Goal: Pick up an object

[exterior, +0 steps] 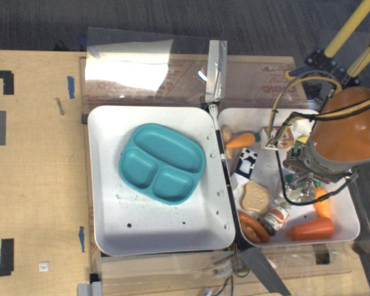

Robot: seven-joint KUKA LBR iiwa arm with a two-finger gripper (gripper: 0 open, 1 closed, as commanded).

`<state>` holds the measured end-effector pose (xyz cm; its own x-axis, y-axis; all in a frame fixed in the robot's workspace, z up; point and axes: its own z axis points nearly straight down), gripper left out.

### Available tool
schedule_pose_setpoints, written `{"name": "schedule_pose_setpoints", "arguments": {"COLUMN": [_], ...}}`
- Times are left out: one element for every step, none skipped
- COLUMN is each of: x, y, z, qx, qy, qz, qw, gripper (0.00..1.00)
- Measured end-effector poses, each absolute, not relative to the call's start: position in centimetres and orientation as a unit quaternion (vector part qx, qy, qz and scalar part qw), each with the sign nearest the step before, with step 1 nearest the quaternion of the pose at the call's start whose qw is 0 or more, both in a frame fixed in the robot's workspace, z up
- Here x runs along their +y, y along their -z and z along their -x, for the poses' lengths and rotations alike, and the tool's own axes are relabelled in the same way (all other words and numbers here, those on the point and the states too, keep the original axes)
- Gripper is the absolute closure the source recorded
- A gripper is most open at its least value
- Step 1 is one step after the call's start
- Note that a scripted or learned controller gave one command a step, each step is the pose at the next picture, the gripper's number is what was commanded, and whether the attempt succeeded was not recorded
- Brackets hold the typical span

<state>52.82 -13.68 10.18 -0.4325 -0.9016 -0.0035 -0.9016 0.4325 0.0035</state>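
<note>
Beside claw point(301, 189), orange carrot point(322, 207).

Hardly any writing can be read here. The clear panel point(259, 79) standing behind the right bin point(348, 230) carries faint reddish printed lettering along its upper edge, too washed out to make out a single word. Inside the right bin, just beside its left wall, a small card point(246, 163) shows a bold black-and-white block pattern, a marker rather than letters. Near the front of the same bin, a small can point(274, 218) bears a red and white label whose print is too small to read.
</note>
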Motion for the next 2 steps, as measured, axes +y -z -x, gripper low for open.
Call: {"name": "schedule_pose_setpoints", "arguments": {"x": [-13.44,-13.54], "y": [-8.94,-8.89], "z": [-63.49,-63.43], "qx": [0.819,0.820], "qy": [0.0022,0.0020], "qz": [0.573,0.573], "qw": [0.005,0.004], "gripper": [1.00,0.00]}}
